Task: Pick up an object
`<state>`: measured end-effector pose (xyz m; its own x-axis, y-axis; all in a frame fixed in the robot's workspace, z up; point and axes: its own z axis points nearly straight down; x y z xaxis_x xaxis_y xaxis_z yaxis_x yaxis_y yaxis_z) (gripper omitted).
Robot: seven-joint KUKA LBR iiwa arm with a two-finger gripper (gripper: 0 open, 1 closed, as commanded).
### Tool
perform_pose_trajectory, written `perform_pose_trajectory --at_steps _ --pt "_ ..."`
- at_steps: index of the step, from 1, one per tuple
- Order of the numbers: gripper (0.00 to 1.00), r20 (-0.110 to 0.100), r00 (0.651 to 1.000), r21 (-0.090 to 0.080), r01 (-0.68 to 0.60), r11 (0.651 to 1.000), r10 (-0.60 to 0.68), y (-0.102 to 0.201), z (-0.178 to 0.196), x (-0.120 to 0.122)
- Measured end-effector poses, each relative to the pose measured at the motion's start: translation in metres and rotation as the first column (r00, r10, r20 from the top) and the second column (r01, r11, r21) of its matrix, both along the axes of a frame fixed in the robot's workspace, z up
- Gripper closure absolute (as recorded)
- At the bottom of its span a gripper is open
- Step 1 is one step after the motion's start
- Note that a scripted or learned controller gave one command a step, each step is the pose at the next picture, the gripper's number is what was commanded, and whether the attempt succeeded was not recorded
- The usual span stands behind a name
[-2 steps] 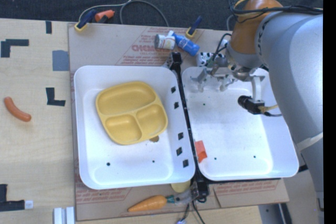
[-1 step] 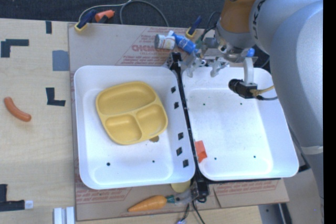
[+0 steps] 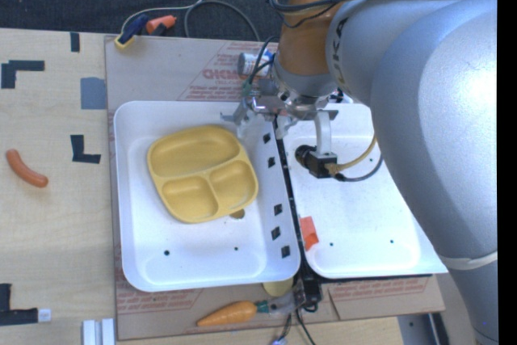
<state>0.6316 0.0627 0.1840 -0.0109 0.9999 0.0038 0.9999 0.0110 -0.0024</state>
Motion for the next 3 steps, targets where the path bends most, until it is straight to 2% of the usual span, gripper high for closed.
perform_pose_trajectory --at_steps 1,2,3 --pt "0.0 0.001 1.0 -0.008 0.02 1.0 -0.02 -0.106 0.026 -0.042" --pt "0.0 0.006 1.0 -0.008 0.014 1.0 -0.014 -0.183 -0.002 0.031" --pt "0.0 -0.002 1.0 -0.001 0.004 1.0 -0.004 -0.089 0.0 -0.026"
